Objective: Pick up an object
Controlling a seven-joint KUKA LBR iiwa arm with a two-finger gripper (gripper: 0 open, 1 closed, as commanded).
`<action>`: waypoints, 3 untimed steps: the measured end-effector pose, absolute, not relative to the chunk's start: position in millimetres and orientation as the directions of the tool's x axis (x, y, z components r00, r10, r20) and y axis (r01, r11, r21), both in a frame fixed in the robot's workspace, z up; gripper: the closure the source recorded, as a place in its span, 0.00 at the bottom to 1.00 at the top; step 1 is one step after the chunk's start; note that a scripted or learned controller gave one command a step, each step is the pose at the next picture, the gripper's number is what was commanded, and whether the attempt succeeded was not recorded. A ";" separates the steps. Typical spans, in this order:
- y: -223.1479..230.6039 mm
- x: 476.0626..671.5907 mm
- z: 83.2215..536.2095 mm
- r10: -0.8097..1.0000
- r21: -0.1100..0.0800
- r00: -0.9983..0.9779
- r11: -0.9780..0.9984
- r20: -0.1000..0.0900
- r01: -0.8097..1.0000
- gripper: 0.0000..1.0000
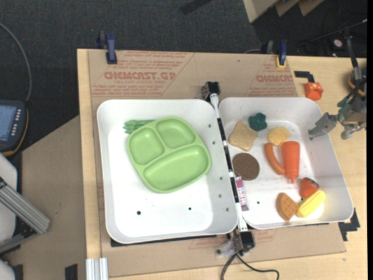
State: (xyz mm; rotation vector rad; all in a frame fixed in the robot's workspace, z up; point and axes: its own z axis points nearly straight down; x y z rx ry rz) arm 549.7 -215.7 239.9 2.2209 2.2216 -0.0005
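The right bin holds several toy foods: a tan toast slice, a dark green broccoli, a yellow biscuit, a sausage, an orange carrot, a brown patty, a red strawberry, a yellow corn cob and a waffle piece. My gripper hangs at the right edge, over the bin's right rim, to the upper right of the carrot. Its fingers stand apart, open, with nothing between them.
The left bin holds a green compartment plate with a green leafy piece at its upper left corner. A small red-orange toy lies on the bench beyond the right bin. Blue clamps hold the board's far edge.
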 end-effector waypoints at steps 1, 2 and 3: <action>-167.0 549.2 87.5 1.000 -0.013 -0.004 0.005 0.007 1.000 0.00; -134.7 539.1 83.9 1.000 -0.003 -0.002 0.002 0.002 1.000 0.00; -136.9 540.6 95.7 1.000 0.003 0.000 0.000 -0.001 1.000 1.00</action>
